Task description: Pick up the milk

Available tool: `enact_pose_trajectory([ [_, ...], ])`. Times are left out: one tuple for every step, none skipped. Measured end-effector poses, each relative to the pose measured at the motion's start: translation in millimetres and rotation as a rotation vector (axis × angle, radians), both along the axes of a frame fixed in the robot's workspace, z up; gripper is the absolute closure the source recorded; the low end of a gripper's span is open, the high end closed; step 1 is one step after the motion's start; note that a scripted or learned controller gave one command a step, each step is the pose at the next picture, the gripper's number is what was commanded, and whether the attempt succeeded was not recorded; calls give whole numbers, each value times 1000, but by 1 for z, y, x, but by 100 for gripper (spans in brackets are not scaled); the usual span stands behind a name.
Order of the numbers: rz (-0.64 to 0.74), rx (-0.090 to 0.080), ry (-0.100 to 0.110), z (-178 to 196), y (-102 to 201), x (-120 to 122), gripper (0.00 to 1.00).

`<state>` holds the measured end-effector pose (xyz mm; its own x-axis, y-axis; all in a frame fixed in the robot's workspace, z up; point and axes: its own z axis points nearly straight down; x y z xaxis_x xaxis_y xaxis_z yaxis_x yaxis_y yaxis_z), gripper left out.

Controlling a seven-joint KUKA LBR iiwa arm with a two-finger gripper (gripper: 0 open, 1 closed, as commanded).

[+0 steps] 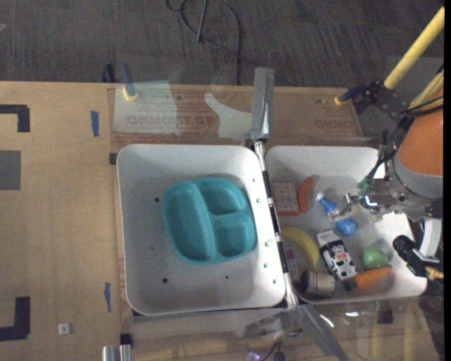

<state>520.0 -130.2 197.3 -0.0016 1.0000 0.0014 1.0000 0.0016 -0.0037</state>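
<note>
Milk carton lies flat in the right bin, about 5 o'clock of its centre, between banana and green item. Not yet lifted. Gripper hovers at 1 o'clock of it, apart; fingers probably spread, nothing between them. Descent, grasp and lift all remain.

Dark grey carpet floor beyond bench; black cables on it; blue tape on bench.
</note>
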Motion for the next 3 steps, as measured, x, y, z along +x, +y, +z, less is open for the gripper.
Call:
enact_pose_trajectory([
  [147,-1,-4,-103,-16,-36,0],
  [142,-1,-6,-95,-18,-35,100],
  [320,-1,-3,2,48,-13,100],
])
